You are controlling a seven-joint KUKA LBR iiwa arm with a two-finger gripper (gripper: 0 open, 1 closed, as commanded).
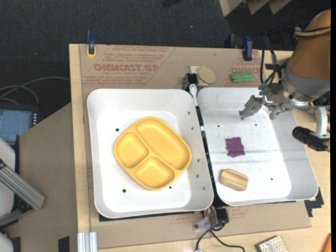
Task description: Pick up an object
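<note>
A purple, roughly square soft piece lies flat in the middle of the right bin. A tan rounded block rests near that bin's front edge. My gripper hangs over the far part of the right bin, behind the purple piece and slightly to its right. Its two fingers are spread open, with nothing between them. The grey arm with its orange band comes in from the right edge. A yellow divided plate sits in the middle of the left bin.
A small green object and a tan disc lie on the cardboard-covered bench behind the bins. Blue clamps hold the board's far edge. A black fixture juts in at the right bin's right rim.
</note>
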